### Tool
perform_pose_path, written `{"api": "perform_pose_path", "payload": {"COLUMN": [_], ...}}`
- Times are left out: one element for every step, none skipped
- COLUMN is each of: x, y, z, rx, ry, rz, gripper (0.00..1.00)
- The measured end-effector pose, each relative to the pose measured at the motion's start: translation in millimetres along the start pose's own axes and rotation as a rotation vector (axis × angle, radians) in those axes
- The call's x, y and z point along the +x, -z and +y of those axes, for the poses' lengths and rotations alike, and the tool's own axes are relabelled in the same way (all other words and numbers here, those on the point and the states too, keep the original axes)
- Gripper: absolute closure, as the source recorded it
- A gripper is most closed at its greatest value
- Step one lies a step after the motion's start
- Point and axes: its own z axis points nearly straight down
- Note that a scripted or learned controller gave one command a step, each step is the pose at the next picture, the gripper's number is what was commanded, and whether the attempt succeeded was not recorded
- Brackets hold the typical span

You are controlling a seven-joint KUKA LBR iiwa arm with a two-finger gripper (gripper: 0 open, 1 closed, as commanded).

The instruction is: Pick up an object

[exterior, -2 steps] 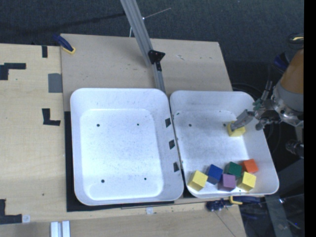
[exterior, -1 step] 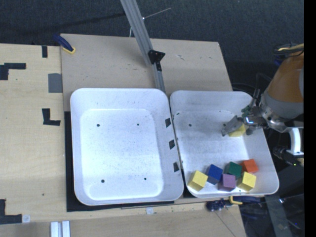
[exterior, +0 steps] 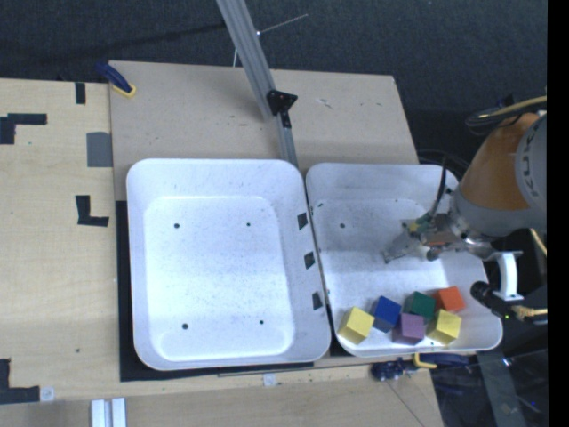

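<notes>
While the gripper [exterior: 404,245] is hovering over the right bin [exterior: 356,194], jaws too blurred to call and seemingly holding nothing, the blocks [exterior: 404,318] are sitting nearby toward the front rim.

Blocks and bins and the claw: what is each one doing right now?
Claw: low in the right bin, apart from the blocks.
Right bin: holds all the blocks along its near edge.
Left bin: sits beside the right bin.
Yellow block: lying at the left end of the row.
Blue block: lying beside it.
Purple block: lying below the green block.
Orange block: lying above another yellow block.
</notes>
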Motion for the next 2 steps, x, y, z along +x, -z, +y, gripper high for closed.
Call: {"api": "perform_pose_path", "payload": {"x": [-0.2, -9.4], "y": [13.0, 68.4], "z": [1.1, 6.4], "rx": [-0.004, -0.011], "ry": [0.001, -0.001], "rz": [-0.001, -0.004], "gripper": [1.0, 1.0]}}
